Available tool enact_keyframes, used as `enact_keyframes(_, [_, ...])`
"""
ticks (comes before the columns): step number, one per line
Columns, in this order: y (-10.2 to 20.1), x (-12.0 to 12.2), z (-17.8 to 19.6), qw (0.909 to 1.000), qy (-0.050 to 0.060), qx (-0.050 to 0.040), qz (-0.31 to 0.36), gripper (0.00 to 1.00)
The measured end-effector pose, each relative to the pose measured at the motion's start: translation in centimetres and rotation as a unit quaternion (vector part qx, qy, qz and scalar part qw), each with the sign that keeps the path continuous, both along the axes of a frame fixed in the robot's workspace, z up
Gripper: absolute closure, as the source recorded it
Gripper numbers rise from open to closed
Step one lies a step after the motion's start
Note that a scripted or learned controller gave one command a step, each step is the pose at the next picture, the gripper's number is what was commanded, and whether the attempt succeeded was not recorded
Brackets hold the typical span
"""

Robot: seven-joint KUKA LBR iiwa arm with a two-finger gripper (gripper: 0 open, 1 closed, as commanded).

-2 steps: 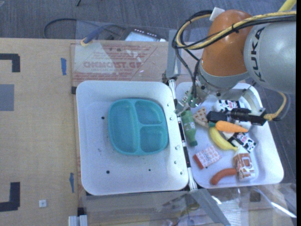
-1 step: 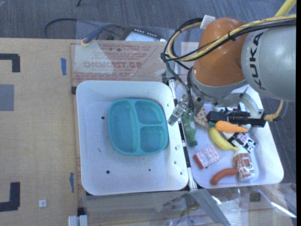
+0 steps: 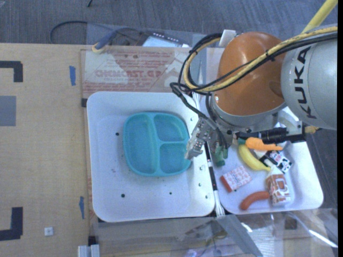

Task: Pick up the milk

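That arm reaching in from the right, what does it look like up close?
The arm is a thick, rounded grey body with dark "KUKA" lettering and a glossy orange dome-shaped band above the wrist. Black and yellow cables loop around it. At its end sits a small metallic gripper.

Teal plate (image 3: 156, 143), banana (image 3: 252, 159), sausage (image 3: 253, 199)

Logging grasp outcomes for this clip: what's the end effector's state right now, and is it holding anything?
End effector: over the edge of the left bin beside the teal plate; open or closed cannot be told, and nothing is visibly held.
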State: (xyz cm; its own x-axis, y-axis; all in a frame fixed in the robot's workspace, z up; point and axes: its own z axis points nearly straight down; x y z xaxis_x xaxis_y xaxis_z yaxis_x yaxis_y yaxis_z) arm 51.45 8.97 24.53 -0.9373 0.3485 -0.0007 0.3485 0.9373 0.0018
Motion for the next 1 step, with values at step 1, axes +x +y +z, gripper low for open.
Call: enact_keyframes(1, [0.0, -1.02, 6.75, 0.9998, -0.002, 0.0001, -0.018, 1.0])
